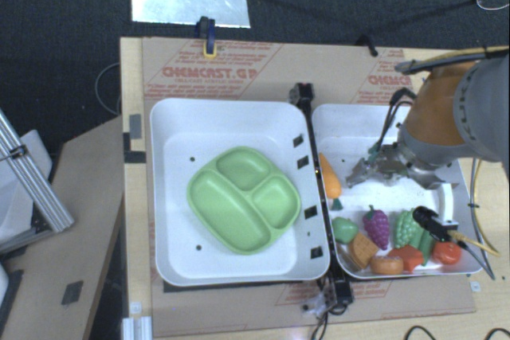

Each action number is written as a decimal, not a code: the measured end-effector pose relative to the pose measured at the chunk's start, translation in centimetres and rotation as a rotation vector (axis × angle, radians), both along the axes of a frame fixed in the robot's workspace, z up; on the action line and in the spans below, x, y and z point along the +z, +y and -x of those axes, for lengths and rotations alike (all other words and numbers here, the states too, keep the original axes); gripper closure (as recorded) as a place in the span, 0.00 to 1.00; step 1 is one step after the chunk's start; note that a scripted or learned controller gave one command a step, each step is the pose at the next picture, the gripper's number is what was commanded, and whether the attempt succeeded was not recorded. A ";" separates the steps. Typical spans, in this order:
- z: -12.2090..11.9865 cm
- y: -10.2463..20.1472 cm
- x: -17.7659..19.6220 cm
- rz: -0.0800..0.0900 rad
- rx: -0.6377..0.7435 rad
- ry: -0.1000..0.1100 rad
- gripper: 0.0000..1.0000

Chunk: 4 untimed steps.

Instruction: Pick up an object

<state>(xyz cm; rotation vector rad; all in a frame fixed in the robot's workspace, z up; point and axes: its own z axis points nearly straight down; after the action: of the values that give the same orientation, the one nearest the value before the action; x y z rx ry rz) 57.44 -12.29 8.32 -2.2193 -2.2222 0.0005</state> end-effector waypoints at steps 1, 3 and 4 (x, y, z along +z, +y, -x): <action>-0.1 0.0 1.2 0.001 0.000 -0.004 1.00; 0.5 0.5 12.3 0.002 0.003 -0.009 1.00; 0.4 0.5 14.3 0.001 0.003 -0.005 1.00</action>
<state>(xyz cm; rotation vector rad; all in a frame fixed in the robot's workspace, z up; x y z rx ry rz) 57.07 -11.80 22.58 -2.2185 -2.2288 -0.0039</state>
